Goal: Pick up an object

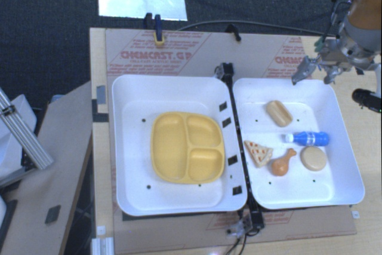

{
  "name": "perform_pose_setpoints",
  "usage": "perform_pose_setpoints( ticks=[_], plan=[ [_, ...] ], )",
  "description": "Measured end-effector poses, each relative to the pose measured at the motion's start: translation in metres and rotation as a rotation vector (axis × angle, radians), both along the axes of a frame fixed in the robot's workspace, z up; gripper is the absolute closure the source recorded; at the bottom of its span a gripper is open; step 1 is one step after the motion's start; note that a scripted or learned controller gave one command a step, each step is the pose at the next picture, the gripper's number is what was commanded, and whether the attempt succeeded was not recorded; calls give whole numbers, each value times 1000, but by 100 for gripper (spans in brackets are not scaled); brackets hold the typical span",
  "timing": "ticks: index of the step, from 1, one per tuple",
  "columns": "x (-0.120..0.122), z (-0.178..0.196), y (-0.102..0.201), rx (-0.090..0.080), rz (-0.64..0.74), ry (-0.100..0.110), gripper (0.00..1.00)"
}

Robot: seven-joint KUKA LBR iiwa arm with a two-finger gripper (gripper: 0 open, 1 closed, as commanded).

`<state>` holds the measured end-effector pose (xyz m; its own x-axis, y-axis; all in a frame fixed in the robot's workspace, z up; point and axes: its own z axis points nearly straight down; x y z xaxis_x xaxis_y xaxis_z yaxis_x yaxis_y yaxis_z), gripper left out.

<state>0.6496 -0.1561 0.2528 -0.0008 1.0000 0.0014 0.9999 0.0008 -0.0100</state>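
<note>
On a tan bench (71, 128), two white bins (128, 128), dark carpet behind, pincer (318, 72) spread open, holding nothing.

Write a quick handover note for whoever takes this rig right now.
Gripper: open, holding nothing, above the far edge of the right bin.
Right bin: bread roll, blue bottle lying down, pizza slice, drumstick, round cookie.
Left bin: yellow divided plate.
Done: nothing picked yet.
Left: lower onto one object, close, lift.
</note>
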Motion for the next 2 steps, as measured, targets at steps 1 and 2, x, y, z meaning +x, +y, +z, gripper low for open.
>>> perform_pose_setpoints(
  ticks=[1, 2],
  plan=[
    [2, 8, 0, -2, 2, -12, 0],
    [8, -38, 8, -2, 4, -12, 0]
  ],
)
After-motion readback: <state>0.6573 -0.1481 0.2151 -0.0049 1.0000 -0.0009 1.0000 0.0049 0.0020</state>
